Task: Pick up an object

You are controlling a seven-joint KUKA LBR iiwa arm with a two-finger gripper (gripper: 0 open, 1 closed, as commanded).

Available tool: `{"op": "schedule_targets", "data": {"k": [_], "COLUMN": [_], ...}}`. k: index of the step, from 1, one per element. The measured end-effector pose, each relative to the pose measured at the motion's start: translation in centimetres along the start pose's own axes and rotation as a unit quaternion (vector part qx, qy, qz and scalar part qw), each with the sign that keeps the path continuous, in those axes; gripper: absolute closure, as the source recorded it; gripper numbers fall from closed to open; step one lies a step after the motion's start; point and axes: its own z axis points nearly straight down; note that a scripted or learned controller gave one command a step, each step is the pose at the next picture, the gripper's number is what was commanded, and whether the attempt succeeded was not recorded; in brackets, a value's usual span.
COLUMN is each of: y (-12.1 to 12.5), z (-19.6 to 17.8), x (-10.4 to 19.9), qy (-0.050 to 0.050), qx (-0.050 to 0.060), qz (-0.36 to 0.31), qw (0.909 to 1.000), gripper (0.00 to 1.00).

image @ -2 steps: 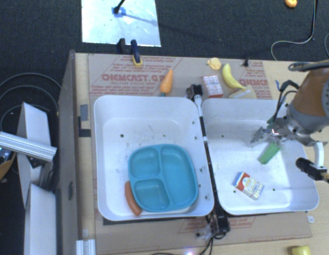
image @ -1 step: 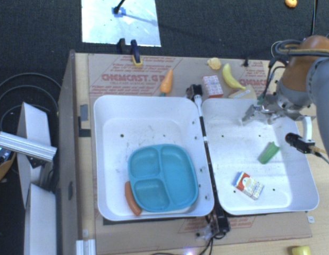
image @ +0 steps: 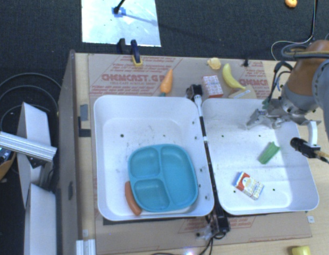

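Setting: dark carpeted floor around a bench topped with printed cardboard (image: 132,76), bearing two shallow white bins side by side.

Left bin (image: 108,142): one blue three-compartment tray (image: 162,177) lying toward the near edge; one orange hot-dog-like toy (image: 132,198) just beside the tray's near-left corner.

Right bin (image: 302,195): one green block (image: 269,153), right of centre; one small red-and-white carton (image: 248,185) lying flat, nearer the front edge, apart from the block.

On the cardboard behind the bins: toy carrot (image: 166,82), small patterned box (image: 212,86), banana (image: 231,77), a small yellow item (image: 214,64).

Arm: grey with orange band, reaching in from the right. Gripper (image: 264,118) sits low over the far part of the right bin, above and just left of the green block. Two pale fingers (image: 254,120) appear spread apart with nothing between them, though the metal detail is small and partly blurred.

Step in hand, by judgement: approach, no object secured yet. Nearest candidate is the green block; the carton is further toward the front.

Next move calls for: shifting the gripper toward the front and slightly right to centre over the block, aligning the fingers across its narrow width, descending to the bin floor, then closing and lifting.
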Motion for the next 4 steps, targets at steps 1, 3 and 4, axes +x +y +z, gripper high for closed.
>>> {"op": "schedule_targets", "data": {"k": [1,3,4], "y": [-4.4,-2.0,-5.9], "z": [0.0,0.0,0.0], "x": [0.0,0.0,0.0], "qy": [0.001,0.0,0.001], "qx": [0.002,0.0,0.002], "qz": [0.0,0.0,0.001], "qw": [1.0,1.0,1.0], "gripper": [0.0,0.0,0.0]}}
